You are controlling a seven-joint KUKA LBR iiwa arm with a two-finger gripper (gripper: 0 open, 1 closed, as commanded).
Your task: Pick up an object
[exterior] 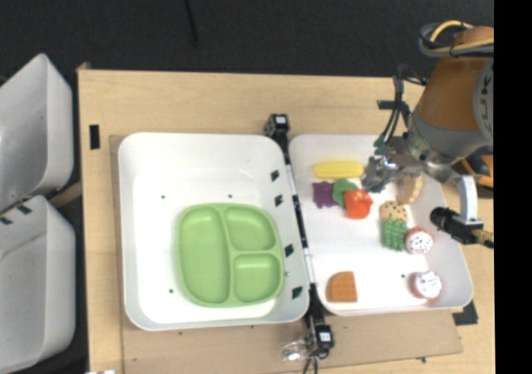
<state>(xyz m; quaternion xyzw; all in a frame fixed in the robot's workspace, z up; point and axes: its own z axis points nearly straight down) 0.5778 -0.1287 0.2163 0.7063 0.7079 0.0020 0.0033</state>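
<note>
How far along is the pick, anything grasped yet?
Done: the gripper is low in the right bin, among the toys beside the yellow corn and red pepper. In hand: nothing visibly between its fingers; whether they are closed can't be made out. Left: grasp and lift. The green divided plate sits in the left bin.

1. The arm (453, 110) is fat and round, with a big orange band.
2. Below the orange, it turns grey.
3. Thin black cables (397, 110) run down beside it.
4. The gripper (376, 171) is small, dark and metal.
</note>
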